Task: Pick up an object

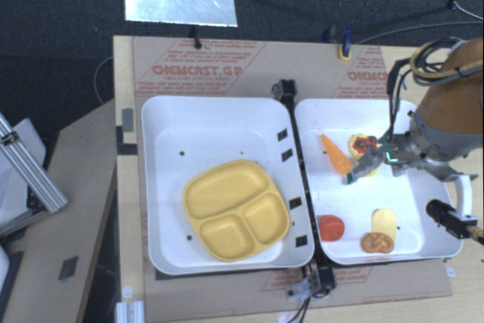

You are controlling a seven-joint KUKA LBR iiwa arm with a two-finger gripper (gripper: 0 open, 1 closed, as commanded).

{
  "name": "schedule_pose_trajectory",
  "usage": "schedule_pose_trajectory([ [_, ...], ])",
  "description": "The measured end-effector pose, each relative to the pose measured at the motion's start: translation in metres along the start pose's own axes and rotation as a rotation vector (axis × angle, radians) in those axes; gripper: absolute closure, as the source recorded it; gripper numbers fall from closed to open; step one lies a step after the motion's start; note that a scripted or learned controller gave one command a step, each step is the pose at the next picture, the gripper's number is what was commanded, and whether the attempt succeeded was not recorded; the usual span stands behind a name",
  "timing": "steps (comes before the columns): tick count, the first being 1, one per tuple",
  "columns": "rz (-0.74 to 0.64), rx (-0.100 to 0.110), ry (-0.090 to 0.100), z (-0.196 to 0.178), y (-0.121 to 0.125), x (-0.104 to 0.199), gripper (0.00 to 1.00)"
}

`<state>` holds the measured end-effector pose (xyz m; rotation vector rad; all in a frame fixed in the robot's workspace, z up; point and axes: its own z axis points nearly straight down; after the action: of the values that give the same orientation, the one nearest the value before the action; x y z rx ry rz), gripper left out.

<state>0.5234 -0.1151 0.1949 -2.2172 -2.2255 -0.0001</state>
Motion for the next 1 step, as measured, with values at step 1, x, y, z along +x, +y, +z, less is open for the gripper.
schedule_pose_trajectory([
  [1,0.000,0.000,0.000,-0.0002,0.0001,0.0000,0.00],
])
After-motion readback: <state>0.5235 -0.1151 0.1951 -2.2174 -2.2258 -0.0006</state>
